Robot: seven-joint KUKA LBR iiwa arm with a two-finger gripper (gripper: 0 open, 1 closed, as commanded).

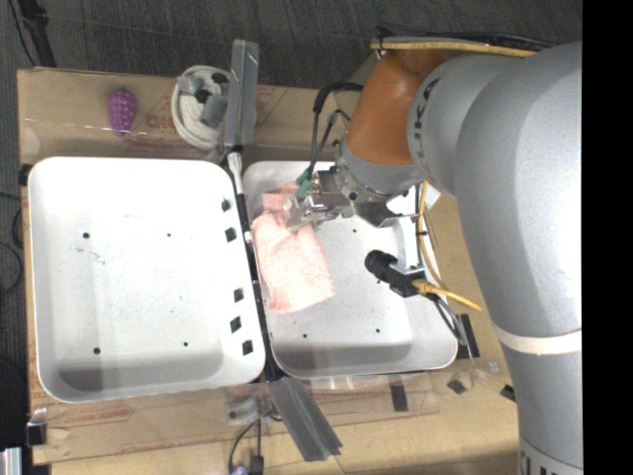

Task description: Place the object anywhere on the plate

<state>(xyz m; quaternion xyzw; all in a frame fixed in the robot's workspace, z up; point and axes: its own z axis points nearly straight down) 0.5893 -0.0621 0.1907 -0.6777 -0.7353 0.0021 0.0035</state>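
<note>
A: Nearest the lens, the grey arm (pixel 514 196) with its orange band reaches in over the right bin (pixel 396 349).

B: And the left bin (pixel 129 265)?

A: It sits just beside, on the surface (pixel 69 107).

B: The pink cloth (pixel 292 260)?

A: It lies crumpled in the right bin, by its left wall, with the tool (pixel 315 198) at its upper edge; whether the tool grips it cannot be told.

B: Smaller still?

A: A purple object (pixel 122 110) lies behind the left bin.

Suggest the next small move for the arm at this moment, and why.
Probably a short descent onto the pink cloth. The gripper sits over the cloth's upper edge in the right bin, and nothing shows the cloth held yet. I see no plate to carry it to.
</note>
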